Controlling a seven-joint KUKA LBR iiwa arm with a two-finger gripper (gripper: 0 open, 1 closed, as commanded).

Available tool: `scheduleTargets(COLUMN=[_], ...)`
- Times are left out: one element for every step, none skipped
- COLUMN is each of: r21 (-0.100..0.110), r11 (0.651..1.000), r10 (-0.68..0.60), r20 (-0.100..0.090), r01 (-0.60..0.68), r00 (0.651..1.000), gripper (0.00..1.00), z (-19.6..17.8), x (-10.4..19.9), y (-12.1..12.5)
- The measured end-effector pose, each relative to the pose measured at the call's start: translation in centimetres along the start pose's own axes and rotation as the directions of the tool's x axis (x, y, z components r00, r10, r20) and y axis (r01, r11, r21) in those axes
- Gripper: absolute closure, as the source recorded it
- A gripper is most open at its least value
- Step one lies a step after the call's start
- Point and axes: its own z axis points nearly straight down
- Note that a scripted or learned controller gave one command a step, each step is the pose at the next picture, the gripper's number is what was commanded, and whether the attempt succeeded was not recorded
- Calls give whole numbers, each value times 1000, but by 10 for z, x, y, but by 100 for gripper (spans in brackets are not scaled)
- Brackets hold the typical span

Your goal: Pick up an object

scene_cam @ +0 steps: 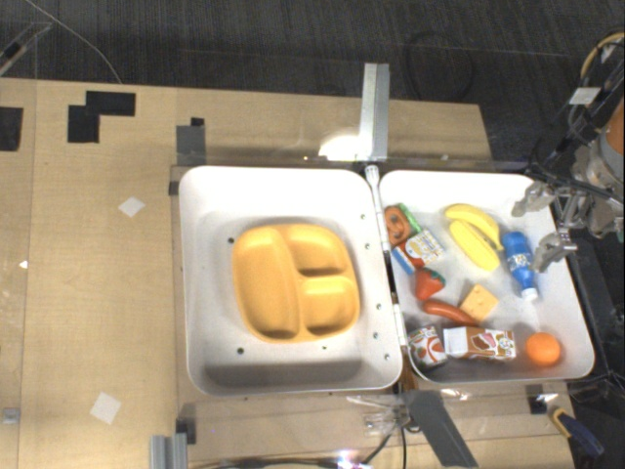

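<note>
Gripper [547, 225] at right edge of frame, fingers spread and holding nothing, sits just right of the blue bottle [519, 261] in the right bin [576, 360], bottle's long axis running roughly top-to-bottom.

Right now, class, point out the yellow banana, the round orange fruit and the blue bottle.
yellow banana [473, 235], camera view, middle of the curved body
round orange fruit [543, 350], camera view, centre
blue bottle [520, 260], camera view, mid-body

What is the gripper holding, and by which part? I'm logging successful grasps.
Nothing. The gripper is open above the right bin's right edge, beside the blue bottle, with nothing between its fingers.
</note>
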Motion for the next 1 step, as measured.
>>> scheduleTargets(r21=[-1], r11=[953], r10=[304], r20=[-4], r01=[-304], r00=[953], gripper=[0], z=[113], x=[-71], y=[31])
